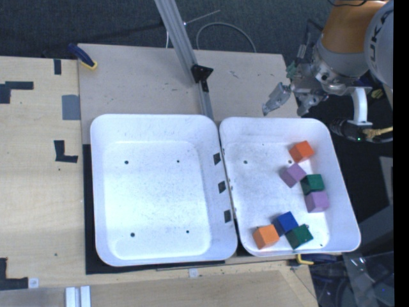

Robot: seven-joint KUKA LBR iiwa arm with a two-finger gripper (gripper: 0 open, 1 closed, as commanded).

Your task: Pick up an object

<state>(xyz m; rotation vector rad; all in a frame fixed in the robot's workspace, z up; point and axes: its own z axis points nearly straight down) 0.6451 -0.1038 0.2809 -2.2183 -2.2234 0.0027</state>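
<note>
The gripper (279, 100) hangs above the far edge of the right bin (255, 171), jaws spread and holding nothing. It should drop squarely over one free-standing cube, perhaps the orange block (301, 151) at the bin's far right, closing on flat opposite faces. The blocks look small, hard-edged and matte; the bin is smooth speckled white plastic.
</note>
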